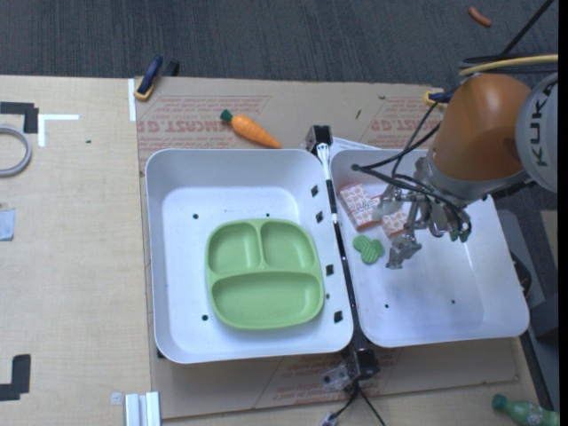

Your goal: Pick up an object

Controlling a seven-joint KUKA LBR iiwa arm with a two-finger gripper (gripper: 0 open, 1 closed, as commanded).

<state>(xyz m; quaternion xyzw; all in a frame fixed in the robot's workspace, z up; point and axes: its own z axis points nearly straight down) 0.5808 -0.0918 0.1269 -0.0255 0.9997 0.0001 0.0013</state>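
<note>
While the arm (pixel 484 136) hangs over the right bin (pixel 479 313), its gripper (pixel 401 254) sits low inside that bin, just to the right of a small green toy (pixel 368 248). The metal fingers are a tangle of grey from this slant, and I cannot tell whether they are spread or closed; nothing is seen between them, so no hold can be claimed.

Taking the green toy as the mark: it lies on the bin floor near the bin's left wall. Just above it is a red-and-white packet (pixel 358 202), and up and to the right of it, tucked under the wrist, a small orange-and-white piece (pixel 393 225) which is partly hidden. Well to the left of the toy, in the left bin (pixel 169 238), rests a green divided plate (pixel 264 273). Far up and to the left, outside the bins on the cardboard, lies a toy carrot (pixel 252 130).

The toy looks like the nearest thing to take, and the grasp does not seem made yet. The risk, as I judge it, is that the fingers come down beside it instead of around it: it is small and flat, so a slight offset would close on air or nudge it towards the wall. The packet close by could also be caught instead.
</note>
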